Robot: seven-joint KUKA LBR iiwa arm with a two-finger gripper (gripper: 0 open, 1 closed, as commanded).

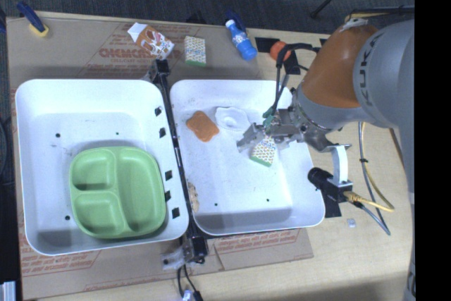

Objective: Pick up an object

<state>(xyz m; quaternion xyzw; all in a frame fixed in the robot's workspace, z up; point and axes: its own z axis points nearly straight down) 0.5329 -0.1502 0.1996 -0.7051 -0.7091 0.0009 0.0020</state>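
Camera view: I am looking down at a slant on both bins, with the arm [366, 74] coming in from the right.
Patterned block: a small green-and-white patterned block [264, 151] sits at the tips of the fingers [262, 141], inside the right bin [239, 211]; I read it as tilted, one corner down.
Fingers: they appear closed on the patterned block, with the metal tips on either side of its upper edge.
Just left of the fingers: a crumpled clear or white wrapper [230, 118] lies on the bin floor, near but apart from the block.
Further left of the fingers: an orange sponge-like piece [203, 126] rests near the bin's back left corner.
Well left of the fingers: the left bin [35, 109] holds a green divided tray [118, 191] with three compartments.
Beyond the fingers, on the counter [91, 35]: a blue bottle [241, 39], a patterned box [195, 50], a crinkled snack packet [150, 40] and a blue-and-yellow clamp [32, 18] lie behind the bins.
Right of the fingers: a black connector and yellow cable [359, 201] hang off the wrist.
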